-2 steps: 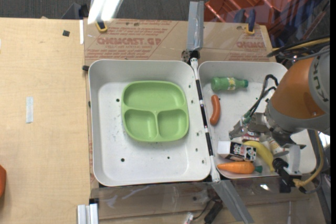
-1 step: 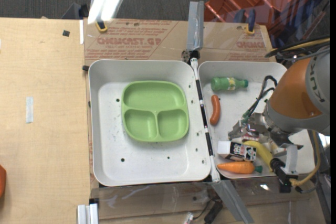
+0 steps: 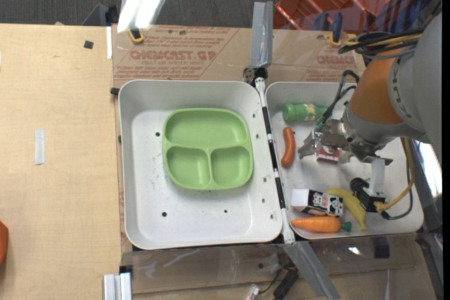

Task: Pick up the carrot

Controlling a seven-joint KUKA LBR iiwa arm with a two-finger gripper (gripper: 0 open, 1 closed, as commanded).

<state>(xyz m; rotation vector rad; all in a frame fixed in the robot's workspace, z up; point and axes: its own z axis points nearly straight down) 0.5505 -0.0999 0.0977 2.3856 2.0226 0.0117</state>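
The carrot (image 3: 316, 225) lies flat at the near edge of the right bin (image 3: 415, 218), orange with a small green stub at its right end. My gripper (image 3: 328, 146) hangs over the middle of that bin, well above the carrot in the view and apart from it. It points down to the left, with the grey arm and its orange band (image 3: 373, 91) behind it. A small red and white item (image 3: 328, 155) sits right under the gripper's tip.
The right bin also holds a green bottle (image 3: 304, 111), a red sausage (image 3: 287, 146), a banana (image 3: 354, 206) and a small printed box (image 3: 318, 201) just above the carrot. The left bin (image 3: 140, 221) holds a green divided plate (image 3: 208, 147).
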